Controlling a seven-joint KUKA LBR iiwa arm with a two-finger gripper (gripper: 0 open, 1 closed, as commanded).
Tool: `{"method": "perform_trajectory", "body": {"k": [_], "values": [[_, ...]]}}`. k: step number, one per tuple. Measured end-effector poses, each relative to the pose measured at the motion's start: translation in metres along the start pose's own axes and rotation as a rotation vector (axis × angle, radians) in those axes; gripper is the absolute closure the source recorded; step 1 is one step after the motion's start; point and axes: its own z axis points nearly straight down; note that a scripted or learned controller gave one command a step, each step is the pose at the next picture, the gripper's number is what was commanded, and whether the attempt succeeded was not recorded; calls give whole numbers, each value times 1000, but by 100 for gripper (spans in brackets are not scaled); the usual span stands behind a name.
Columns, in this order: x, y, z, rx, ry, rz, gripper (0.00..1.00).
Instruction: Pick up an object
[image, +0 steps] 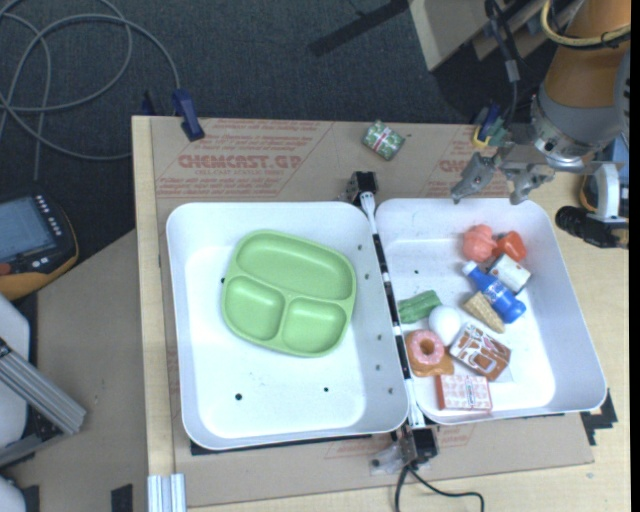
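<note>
My gripper (497, 183) hangs open above the far rim of the right bin (570, 330), its two fingers spread with nothing between them. Below it in that bin lie several toy foods: a pink and orange piece (490, 243), a blue bottle (497, 290), a green pickle-like piece (418, 304), a white egg (444, 322), a pink doughnut (427, 351), a cracker (484, 312) and two printed packets (470, 372). They are clustered in the bin's middle and near part, apart from the gripper.
The left bin (200, 380) holds a green three-compartment plate (289, 292). A small green wrapped item (382, 140) lies on the cardboard behind the bins. A black clip (362, 185) sits at the bins' far joint, and a blue clamp (186, 113) at the far left.
</note>
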Motion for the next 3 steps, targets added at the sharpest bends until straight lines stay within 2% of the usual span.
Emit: {"method": "perform_trajectory", "body": {"k": [1,2,3], "values": [[-38,11,42,1,-1,1,0],[-60,11,162,2,0,1,0],[-60,13,149,-4,-2,0,100]]}}
